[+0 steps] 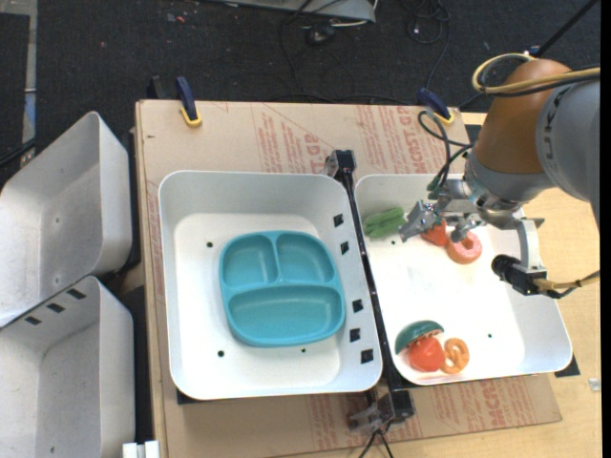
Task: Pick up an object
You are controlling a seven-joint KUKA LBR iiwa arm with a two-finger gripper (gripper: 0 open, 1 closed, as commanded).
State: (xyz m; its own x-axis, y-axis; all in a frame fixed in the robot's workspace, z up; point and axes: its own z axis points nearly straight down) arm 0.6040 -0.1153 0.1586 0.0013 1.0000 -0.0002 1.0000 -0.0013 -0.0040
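Observation:
My gripper (pixel 440 225) hangs low over the back of the right bin (pixel 535 351), fingers spread and open. A small red piece (pixel 435 236) lies right below it, between the fingertips, not lifted. A pink ring-shaped piece (pixel 467 249) rests just to its right. A green pod (pixel 383 221) lies to the left of the gripper, near the bin's left wall. At the bin's front sit a red tomato-like toy (pixel 426 354), a teal-green cap (pixel 418 331) touching it, and an orange ring (pixel 456 353).
The left bin (pixel 186 208) holds a teal divided plate (pixel 282 287). A black divider (pixel 363 265) separates the two bins. Two more white bins (pixel 57 218) stand off the bench at the far left. The right bin's middle floor (pixel 449 294) is bare.

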